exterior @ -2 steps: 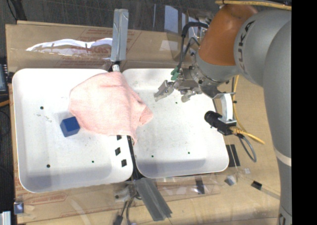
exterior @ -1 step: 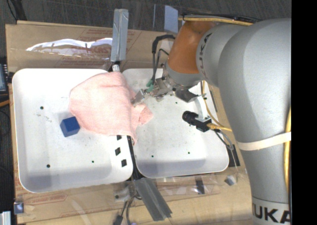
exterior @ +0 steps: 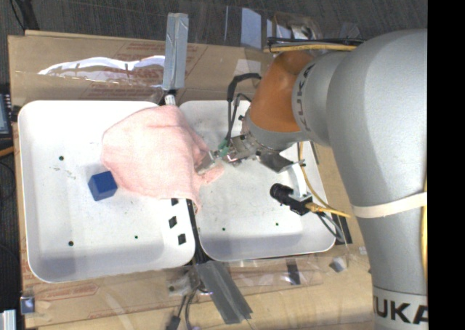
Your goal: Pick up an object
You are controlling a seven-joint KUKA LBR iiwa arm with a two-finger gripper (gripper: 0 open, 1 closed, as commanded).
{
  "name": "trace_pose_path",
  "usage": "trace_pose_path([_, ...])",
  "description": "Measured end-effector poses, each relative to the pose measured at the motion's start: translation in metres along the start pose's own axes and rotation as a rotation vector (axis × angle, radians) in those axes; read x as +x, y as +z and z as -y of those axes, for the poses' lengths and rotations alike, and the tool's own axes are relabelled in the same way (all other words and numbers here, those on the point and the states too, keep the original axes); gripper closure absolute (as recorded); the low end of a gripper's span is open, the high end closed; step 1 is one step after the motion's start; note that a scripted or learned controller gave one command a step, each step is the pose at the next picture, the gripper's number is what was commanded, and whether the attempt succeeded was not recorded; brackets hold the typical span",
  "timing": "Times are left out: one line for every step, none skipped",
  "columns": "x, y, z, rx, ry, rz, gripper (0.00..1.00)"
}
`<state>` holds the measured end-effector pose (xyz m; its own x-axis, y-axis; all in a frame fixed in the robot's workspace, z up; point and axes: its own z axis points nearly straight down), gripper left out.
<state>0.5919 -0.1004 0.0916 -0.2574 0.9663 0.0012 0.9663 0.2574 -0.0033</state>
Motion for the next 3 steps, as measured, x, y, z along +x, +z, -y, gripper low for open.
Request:
trace_pose_path([-0.033,-0.118,-0.006,-0.004,-0.135,0.003,0.00])
trace_pose_path([-0.013,0.000,-0.025,-0.001,-0.292,0.001,0.00])
trace_pose_path([0.006,0.000,0.005,0.000,-0.434,-0.001,0.00])
